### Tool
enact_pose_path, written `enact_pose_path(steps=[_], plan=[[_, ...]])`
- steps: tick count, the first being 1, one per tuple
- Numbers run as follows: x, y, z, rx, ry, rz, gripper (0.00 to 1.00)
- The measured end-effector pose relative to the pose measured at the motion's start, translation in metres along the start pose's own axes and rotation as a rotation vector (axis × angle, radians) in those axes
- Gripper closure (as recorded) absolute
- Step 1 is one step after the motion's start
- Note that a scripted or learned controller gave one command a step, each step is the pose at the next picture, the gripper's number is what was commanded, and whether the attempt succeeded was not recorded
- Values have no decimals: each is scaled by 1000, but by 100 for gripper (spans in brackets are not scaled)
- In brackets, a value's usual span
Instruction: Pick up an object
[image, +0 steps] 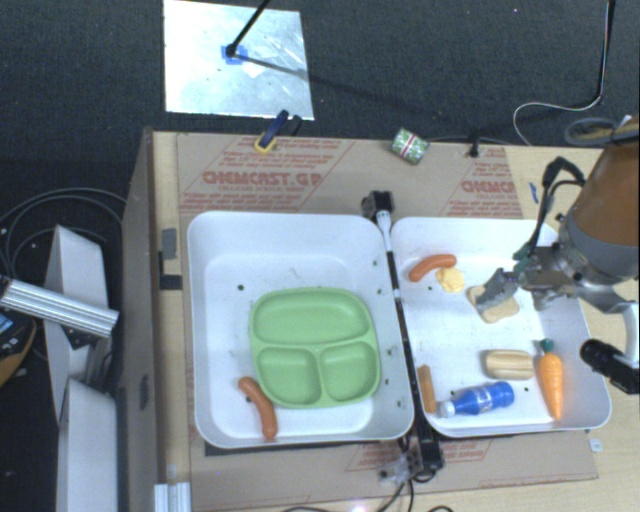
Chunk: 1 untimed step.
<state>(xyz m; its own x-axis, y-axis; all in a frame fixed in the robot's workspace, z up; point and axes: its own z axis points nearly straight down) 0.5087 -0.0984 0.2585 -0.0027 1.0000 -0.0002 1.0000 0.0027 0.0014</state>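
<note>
1. Left bin (215, 300): I log a green divided plate (315, 345) in the middle and one sausage (259, 405) lying at its lower-left corner, touching nothing else. None of these is being worked.
2. Right bin (580, 420), left part: a second sausage (431, 266) beside a small yellow piece (452, 280); lower down, a blue bottle (480, 399) on its side.
3. Right bin, middle: a tan block (499, 306), pale and squarish, resting on the bin floor. I judge this the target; the gripper (496, 291) sits directly on it.
4. Gripper condition: I cannot tell from here whether it is parted or clamped.
5. Right bin, right part: a bread roll (508, 363) and a carrot (550, 378), near each other.
6. Progress: reach made, lift not yet done; nothing is off the floor.
</note>
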Motion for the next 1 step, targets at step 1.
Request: enact_pose_path(steps=[1], plan=[[-54, -15, 161, -1, 0, 2, 0]])
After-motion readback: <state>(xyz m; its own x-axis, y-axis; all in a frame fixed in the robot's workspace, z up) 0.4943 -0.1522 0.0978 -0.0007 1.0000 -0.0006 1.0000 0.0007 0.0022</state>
